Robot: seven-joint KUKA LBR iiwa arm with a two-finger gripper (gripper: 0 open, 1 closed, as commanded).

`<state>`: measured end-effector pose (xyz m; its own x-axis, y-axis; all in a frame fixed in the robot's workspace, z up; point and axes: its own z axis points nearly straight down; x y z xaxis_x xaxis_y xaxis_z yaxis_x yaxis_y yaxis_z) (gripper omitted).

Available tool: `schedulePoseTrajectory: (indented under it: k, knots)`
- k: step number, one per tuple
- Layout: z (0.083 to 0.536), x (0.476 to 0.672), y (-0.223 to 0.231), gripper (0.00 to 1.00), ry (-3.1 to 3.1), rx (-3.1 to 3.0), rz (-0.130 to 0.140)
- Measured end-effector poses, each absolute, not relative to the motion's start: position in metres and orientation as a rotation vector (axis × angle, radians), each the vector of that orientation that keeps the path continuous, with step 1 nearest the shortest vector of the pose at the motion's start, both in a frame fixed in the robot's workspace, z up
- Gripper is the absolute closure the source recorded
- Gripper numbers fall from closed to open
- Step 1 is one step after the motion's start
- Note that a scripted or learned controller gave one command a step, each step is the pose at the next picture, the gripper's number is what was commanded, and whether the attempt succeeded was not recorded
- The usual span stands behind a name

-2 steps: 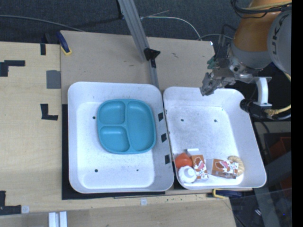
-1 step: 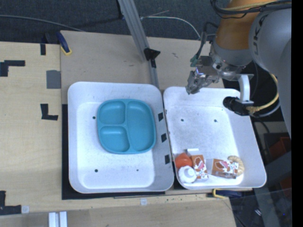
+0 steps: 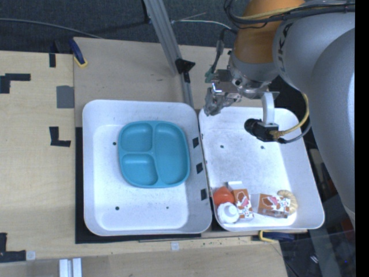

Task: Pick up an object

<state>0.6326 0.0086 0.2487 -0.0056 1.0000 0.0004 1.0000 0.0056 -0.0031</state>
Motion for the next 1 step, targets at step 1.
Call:
schedulePoseTrajectory:
  k: [1]
  knots:
    - [0.2503,0.6499,0.0592,1.0,-2.228,-2.214,-0.001]
